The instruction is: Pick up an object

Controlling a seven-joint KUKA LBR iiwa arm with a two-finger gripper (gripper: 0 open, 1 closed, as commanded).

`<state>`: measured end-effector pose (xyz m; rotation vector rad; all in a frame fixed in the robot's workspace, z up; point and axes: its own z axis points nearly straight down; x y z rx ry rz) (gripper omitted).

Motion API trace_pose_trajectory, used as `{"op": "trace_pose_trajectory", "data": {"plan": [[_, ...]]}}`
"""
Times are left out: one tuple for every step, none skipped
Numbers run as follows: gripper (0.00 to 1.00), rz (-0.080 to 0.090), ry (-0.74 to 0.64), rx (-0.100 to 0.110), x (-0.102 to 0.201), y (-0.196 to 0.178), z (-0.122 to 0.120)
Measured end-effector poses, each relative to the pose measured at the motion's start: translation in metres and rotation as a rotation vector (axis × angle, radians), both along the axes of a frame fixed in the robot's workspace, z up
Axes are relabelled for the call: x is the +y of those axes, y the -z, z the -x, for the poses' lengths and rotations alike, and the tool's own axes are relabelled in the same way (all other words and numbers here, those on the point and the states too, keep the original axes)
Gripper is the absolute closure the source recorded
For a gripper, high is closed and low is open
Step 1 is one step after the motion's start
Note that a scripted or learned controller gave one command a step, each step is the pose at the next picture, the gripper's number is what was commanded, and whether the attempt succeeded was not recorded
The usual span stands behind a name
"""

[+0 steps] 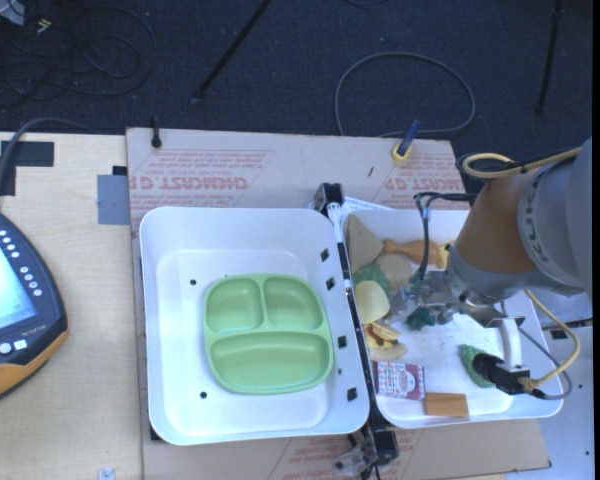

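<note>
Gripper (420, 303) low in bin (500, 408) (clutter).

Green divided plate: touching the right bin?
Apart. The camera view shows the green divided plate lying wholly inside the left bin, with bare white floor between its right edge and the divider, so it does not reach the right bin.
</note>
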<state>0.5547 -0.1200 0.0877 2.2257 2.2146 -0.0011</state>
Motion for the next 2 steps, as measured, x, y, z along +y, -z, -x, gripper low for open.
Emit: {"op": "trace_pose_trajectory", "data": {"plan": [[1.00,-0.006,-0.003,0.006,0.003,-0.008,0.000],[1.00,-0.006,-0.013,0.001,0.091,-0.103,0.026]]}}
